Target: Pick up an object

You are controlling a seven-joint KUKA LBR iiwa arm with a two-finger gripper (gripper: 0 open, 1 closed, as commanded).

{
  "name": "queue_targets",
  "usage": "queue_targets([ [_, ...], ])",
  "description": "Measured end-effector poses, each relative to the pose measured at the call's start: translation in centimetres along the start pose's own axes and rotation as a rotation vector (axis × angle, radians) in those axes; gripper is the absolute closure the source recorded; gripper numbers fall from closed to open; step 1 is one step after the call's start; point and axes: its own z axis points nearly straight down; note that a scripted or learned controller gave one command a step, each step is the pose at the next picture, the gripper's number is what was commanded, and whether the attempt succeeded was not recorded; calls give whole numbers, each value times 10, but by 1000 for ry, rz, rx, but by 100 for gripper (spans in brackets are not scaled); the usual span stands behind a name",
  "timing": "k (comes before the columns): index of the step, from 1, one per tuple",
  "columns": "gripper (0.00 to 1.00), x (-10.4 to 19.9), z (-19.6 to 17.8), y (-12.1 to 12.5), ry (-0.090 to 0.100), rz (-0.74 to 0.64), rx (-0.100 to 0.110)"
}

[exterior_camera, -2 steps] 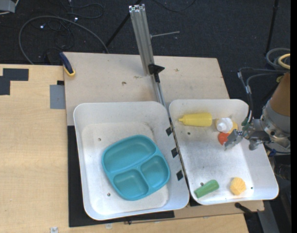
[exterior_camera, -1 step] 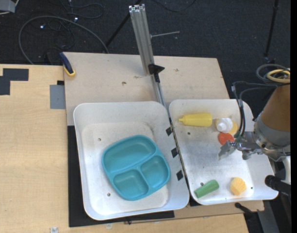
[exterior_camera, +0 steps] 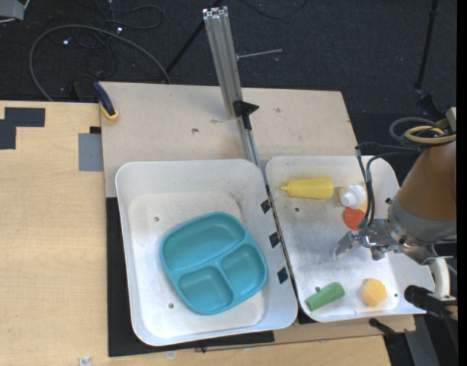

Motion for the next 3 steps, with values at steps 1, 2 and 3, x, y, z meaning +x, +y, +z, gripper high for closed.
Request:
queue_targets([
  [1,100,-2,-12,0,-1,4,-2],
  [2,100,-12,-70,1,-4,3,-11],
  [3,100,-12,-111,2,-3,-2,-10],
])
